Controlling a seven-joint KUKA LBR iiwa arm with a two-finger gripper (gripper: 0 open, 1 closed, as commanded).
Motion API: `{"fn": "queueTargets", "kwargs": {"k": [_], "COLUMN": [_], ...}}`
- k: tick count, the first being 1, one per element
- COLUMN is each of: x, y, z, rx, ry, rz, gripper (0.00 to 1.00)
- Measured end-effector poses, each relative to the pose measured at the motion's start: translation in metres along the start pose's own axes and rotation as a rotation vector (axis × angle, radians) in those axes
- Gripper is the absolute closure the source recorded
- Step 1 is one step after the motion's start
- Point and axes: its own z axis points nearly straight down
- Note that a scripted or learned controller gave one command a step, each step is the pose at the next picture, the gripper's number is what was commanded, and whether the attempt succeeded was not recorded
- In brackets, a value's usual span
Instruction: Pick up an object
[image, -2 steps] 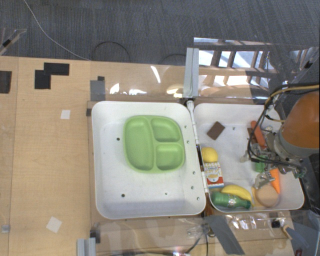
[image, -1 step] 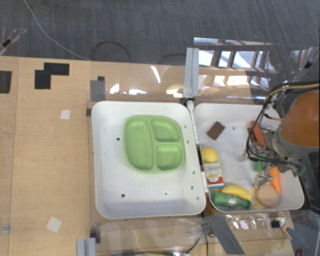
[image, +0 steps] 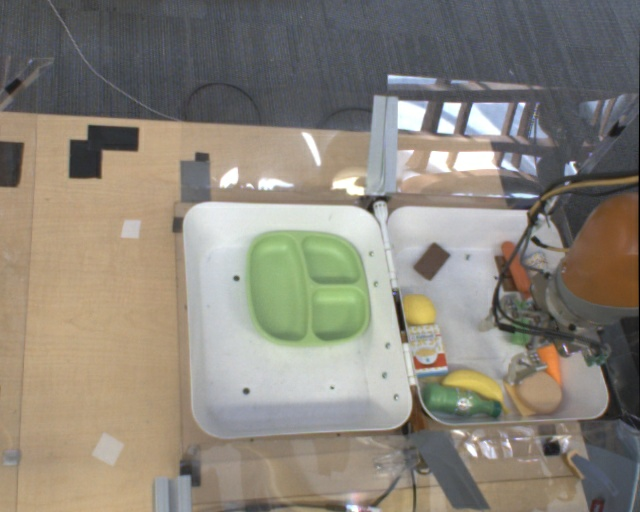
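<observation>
The right bin (image: 465, 300) holds several items. A brown block (image: 432, 261) lies near its back. Along the left wall are a yellow lemon (image: 419, 309) and a small red and white carton (image: 428, 350). At the front lie a banana (image: 472, 382), a green object (image: 462, 403) and a tan round piece (image: 538, 396). An orange carrot (image: 551, 362) and a red-orange item (image: 514, 266) lie on the right side. My gripper (image: 535, 338) hangs low over the right side of this bin, just above the carrot and the tan piece, under the orange band (image: 603, 250).
A green divided plate (image: 306, 287) sits in the middle of the left bin (image: 230, 380). A metal divider (image: 396, 300) separates the two bins. Cables (image: 512, 318) hang beside the wrist. A metal frame (image: 470, 115) stands behind the right bin.
</observation>
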Motion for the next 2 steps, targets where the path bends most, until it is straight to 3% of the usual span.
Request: {"fn": "queueTargets", "kwargs": {"k": [1, 2], "x": [0.008, 0.017], "y": [0.004, -0.009], "z": [0.0, 0.0], "rx": [0.001, -0.001], "ry": [-0.001, -0.001], "rz": [0.027, -0.051], "gripper": [0.0, 0.0]}}
